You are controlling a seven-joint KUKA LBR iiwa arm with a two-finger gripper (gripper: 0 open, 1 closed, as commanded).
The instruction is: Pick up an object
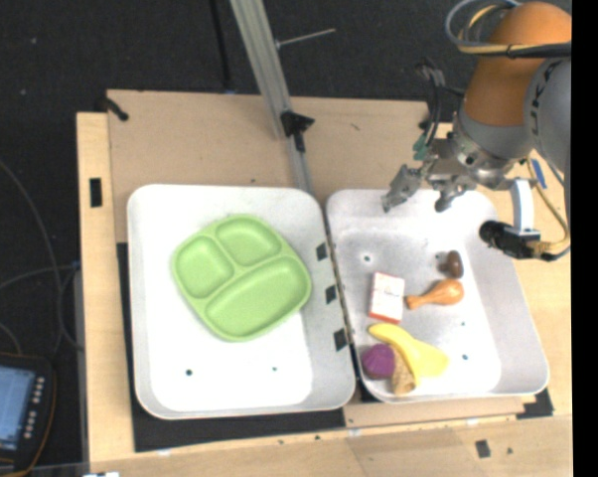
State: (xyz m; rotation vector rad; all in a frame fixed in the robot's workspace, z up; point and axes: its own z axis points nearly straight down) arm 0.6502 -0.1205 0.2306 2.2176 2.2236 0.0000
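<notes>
Nearest us, at the right bin's (508,296) front edge, we see a yellow banana (414,351) beside a purple fruit (378,362). Mid-bin lie a white box (385,297), an orange gourd (436,293) and a brown item (450,262). Over the far edge the gripper (419,201) hangs, fingers spread, grasping nothing. The left bin (160,366) carries a green tray (241,276).

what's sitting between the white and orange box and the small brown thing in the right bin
In the camera view, the orange gourd-shaped toy lies between the white and orange box and the small brown object, its narrow end pointing toward the box.
</notes>
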